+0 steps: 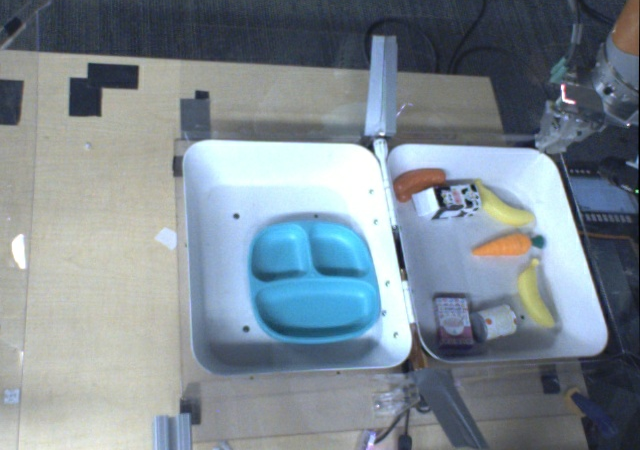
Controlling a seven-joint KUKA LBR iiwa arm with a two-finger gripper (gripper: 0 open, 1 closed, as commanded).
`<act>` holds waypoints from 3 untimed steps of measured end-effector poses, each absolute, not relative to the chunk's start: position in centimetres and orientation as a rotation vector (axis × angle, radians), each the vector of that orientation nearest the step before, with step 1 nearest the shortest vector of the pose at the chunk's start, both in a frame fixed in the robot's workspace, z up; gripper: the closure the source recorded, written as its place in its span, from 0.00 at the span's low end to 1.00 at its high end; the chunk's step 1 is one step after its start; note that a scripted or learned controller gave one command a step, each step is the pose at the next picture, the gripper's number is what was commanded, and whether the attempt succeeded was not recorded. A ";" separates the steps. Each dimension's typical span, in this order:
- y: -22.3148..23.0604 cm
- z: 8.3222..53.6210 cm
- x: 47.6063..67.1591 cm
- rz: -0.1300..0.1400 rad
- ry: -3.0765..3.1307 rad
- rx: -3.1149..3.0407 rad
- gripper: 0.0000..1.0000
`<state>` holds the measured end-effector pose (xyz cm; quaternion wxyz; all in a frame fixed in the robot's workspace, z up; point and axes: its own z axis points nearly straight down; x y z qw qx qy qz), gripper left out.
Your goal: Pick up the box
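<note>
A small maroon box [452, 323] lies flat near the front edge of the right bin [580, 268], touching a small grey can [497, 321] on its right. A white carton with black patches [448, 201] lies near the back of the same bin. My gripper [558, 128] hangs over the right bin's far right corner, well away from both and above the rim, with nothing seen in it.
The right bin also holds a sausage [420, 181], two bananas [505, 208] [535, 298] and a carrot [505, 246]. A blue divided plate [315, 278] lies in the left bin [215, 238]. A metal post [380, 88] stands behind the bins' shared edge.
</note>
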<state>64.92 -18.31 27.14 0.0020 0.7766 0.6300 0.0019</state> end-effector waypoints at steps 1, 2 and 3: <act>-14.5 24.0 60.8 0.004 1.982 2.433 1.00; -18.5 28.3 67.0 0.007 2.049 2.373 1.00; -11.6 17.3 67.0 0.005 1.832 2.550 1.00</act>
